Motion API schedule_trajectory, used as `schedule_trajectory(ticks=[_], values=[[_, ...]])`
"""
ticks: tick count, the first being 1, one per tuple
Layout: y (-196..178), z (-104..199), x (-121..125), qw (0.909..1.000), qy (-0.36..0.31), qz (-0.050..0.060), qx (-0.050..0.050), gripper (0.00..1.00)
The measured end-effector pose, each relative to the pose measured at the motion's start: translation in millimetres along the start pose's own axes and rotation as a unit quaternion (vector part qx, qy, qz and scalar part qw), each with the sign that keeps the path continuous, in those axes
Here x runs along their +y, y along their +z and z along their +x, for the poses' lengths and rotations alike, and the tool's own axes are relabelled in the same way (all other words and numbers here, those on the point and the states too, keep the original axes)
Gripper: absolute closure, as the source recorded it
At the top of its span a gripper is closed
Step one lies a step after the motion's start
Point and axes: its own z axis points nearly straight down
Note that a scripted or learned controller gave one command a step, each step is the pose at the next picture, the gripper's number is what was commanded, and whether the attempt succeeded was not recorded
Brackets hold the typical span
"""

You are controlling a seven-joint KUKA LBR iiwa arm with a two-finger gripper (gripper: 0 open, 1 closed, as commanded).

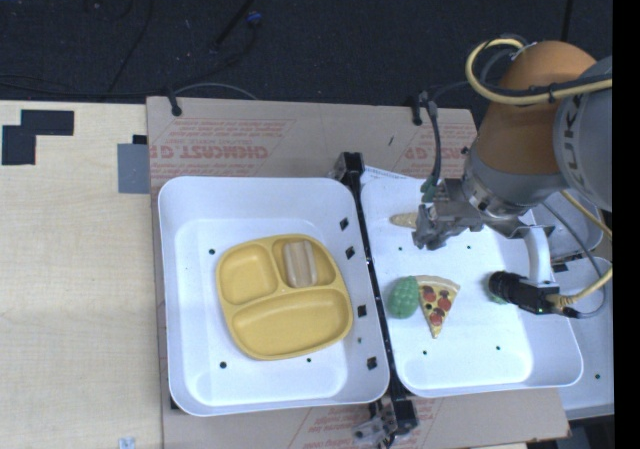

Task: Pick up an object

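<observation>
My gripper (432,235) hangs low over the upper left part of the right bin (500,362), with the arm reaching in from the right. A small tan piece (404,221) lies just left of the gripper, partly hidden by it. Below the gripper, a toy pizza slice (438,301) rests on the bin floor with a green bumpy toy (403,297) touching its left side. Nothing is visibly held.
The left bin (190,337) holds a yellow divided tray (285,322) with a beige bun-like item (298,263) in its upper right compartment. A black divider (362,267) runs between the two bins. Cardboard (260,142) lies behind them.
</observation>
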Motion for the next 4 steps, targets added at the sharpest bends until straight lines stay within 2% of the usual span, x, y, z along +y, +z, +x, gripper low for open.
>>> schedule_trajectory(ticks=[1, 2, 3, 4], values=[[-3, 53, 24, 1.0000, 0.000, 0.000, -0.001, 1.00], [-6, 103, 33, 1.0000, 0.001, 0.000, -0.001, 1.00], [2, 154, 60, 1.0000, 0.000, 0.000, 0.000, 1.00], [2, 152, 59, 1.0000, 0.001, 0.001, -0.001, 0.00]])
